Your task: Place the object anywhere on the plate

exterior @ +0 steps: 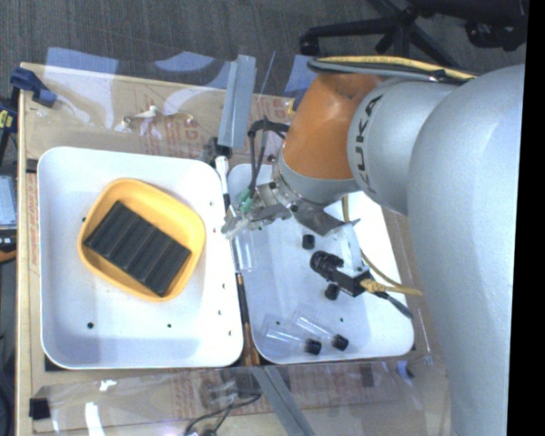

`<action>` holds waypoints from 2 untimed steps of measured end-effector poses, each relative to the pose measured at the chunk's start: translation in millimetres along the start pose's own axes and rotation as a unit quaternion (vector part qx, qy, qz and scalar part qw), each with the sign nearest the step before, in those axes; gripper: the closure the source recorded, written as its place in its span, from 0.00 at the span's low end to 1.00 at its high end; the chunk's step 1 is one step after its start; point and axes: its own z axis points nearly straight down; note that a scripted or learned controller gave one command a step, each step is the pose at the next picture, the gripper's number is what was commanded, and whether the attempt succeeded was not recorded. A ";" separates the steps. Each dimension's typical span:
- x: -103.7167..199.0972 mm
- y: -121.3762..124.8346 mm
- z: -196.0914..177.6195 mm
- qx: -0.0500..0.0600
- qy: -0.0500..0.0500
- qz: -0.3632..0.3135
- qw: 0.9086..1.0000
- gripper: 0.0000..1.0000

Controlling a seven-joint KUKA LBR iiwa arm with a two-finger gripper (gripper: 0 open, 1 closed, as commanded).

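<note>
the yellow plate (142,238) sits in the left bin (57,329), with a dark ridged block (137,244) already lying on it. the gripper (245,222) hangs over the right bin's (384,341) left edge, close to the plate; nobody can tell how it is set

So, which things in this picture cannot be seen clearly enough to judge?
- Tool: the wrist covers it in the camera view, so its grip is unclear.
- Dark slab on the yellow plate: its identity is unclear.
- Right bin: the arm hides its far part.
</note>
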 end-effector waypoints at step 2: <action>34.7 6.2 1.0 0.002 0.001 -0.037 0.999 0.00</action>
